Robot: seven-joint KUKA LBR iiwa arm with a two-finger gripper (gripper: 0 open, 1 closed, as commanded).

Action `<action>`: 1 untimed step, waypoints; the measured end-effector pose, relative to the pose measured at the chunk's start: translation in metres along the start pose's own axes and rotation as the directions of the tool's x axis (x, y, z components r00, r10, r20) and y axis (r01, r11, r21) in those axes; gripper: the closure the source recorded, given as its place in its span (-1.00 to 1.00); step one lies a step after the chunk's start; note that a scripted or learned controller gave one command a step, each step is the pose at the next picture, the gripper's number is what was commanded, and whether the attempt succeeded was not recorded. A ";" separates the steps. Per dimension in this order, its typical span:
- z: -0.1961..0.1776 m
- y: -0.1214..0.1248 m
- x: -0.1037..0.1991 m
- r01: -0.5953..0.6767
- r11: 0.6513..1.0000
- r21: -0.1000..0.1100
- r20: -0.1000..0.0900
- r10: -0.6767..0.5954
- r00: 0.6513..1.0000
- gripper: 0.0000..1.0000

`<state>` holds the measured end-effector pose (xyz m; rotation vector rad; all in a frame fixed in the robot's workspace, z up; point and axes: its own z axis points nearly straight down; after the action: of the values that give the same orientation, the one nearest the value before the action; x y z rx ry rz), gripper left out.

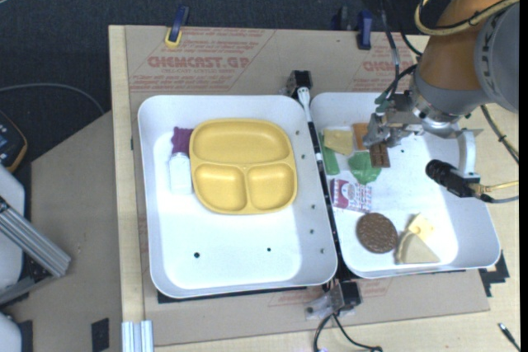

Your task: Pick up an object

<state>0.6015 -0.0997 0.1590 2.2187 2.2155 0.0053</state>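
From the overhead camera I see the gripper (378,136) low in the right bin (462,251), down among the cluster near that bin's left wall: a pale yellow piece (337,141), a green piece (363,168) and a brown strip (378,156) just under the tool. I cannot tell whether anything is caught there; the wrist hides the contact. A red-and-white packet (351,194), a round brown cookie (377,232) and a cheese wedge (417,243) lie nearer the front, apart from the tool. The left bin (239,268) carries a yellow divided tray (243,164). I judge the pick not yet done: nothing is lifted, and closing and raising remain.
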 end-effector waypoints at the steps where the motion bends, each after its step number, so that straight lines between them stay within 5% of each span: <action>1: -0.062 -0.001 -0.007 0.001 1.000 -0.002 0.001 -0.001 1.000 1.00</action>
<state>0.6004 -0.1064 0.2215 2.2156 2.2156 0.0072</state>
